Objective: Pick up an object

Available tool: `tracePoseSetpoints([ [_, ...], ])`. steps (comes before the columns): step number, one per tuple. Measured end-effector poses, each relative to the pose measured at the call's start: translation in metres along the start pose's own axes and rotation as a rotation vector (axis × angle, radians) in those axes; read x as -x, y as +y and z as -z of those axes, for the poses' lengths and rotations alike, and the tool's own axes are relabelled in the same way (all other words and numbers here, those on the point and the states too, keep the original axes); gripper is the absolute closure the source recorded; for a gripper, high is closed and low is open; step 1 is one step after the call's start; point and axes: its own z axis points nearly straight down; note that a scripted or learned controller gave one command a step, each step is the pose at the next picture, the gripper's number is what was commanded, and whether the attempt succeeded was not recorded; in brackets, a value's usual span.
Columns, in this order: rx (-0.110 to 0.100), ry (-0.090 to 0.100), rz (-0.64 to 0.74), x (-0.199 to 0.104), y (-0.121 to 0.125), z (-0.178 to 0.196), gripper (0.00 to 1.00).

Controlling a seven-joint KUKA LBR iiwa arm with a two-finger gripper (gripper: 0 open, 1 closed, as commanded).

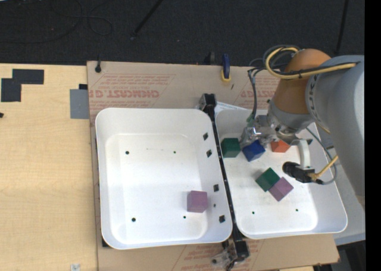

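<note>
The small blue cube (253, 150) lies in the right-hand shallow white bin (333, 223), near that bin's far left part, tilted and just beside a dark green cube (230, 147) on its left; it looks like a light, stiff block with plain flat faces, likely foam or wood, so it should lift easily if pinched across two opposite faces, though its skewed pose and the close green neighbour leave little room on that side; the claw (259, 133) sits right above and against the blue cube, but whether it is clenched or released I cannot tell; an orange block (279, 145) peeks out just beside it; nearer the camera a second green cube (267, 178) touches a lilac cube (281, 188); the left white bin (107, 145) holds a lone purple cube (197, 201); both bins rest on the counter (47, 174).
</note>
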Motion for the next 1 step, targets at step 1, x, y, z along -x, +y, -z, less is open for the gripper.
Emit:
tracePoseSetpoints([
  [1, 0.002, 0.003, 0.0, -0.0828, 0.0118, 0.1146, 1.0],
])
